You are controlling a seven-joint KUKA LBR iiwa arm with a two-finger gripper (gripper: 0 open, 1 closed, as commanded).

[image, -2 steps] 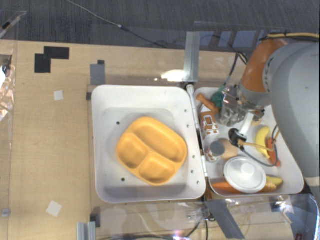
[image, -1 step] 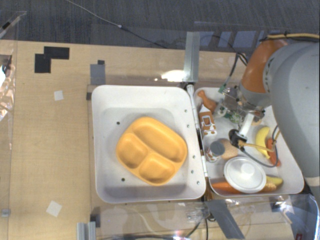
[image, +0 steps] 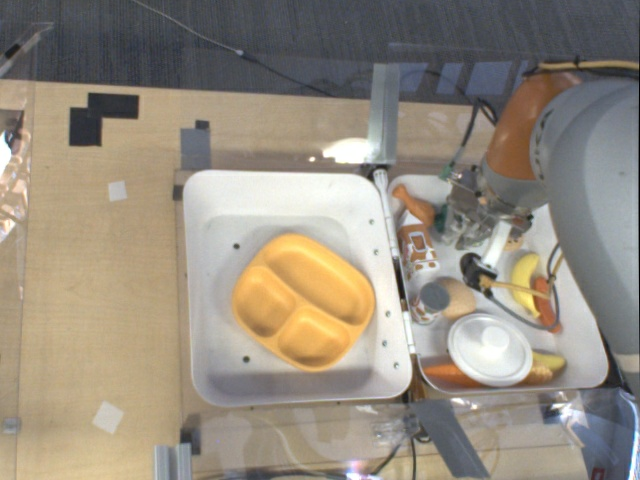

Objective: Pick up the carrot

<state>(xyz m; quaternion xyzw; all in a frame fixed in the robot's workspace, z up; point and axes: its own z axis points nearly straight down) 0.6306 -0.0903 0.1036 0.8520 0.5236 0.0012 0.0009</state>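
Carrot (image: 452,374) was the best match for the task item. It was an orange taper lying flat against the near wall of the right bin (image: 590,368), at the near-left corner. Its long axis ran roughly left-right in the view, parallel to that wall. Its right end was tucked under the rim of the white bowl (image: 489,348), so only the left stretch was exposed.

A yellowish piece (image: 546,365) poked out on the bowl's other side. I couldn't tell whether it belonged with the carrot.

Further back there was a small round grey-topped item (image: 436,297) just beside the bowl, then a banana (image: 525,270) and a thin orange-red item (image: 545,304) toward the right wall. A printed carton (image: 418,248) stood along the divider.

Gripper (image: 478,230) sat over the far half of the same bin, well apart from the carrot. I couldn't tell whether it was open or closed, since the wrist blocked it. Nothing visibly in it.

A second orange-brown piece (image: 414,205) lay near the far-left corner, close to the gripper. It looked stubbier, and I judged it wasn't the carrot, but I wasn't certain.

Key relation: the carrot lay toward the near edge from the gripper and slightly left, with the bowl and clutter between them. A grasp would likely need to close across the short axis on the exposed left end. The risk was clipping the bowl rim or the bin wall.

The left bin (image: 200,368) held a yellow divided plate (image: 303,300), which was irrelevant.
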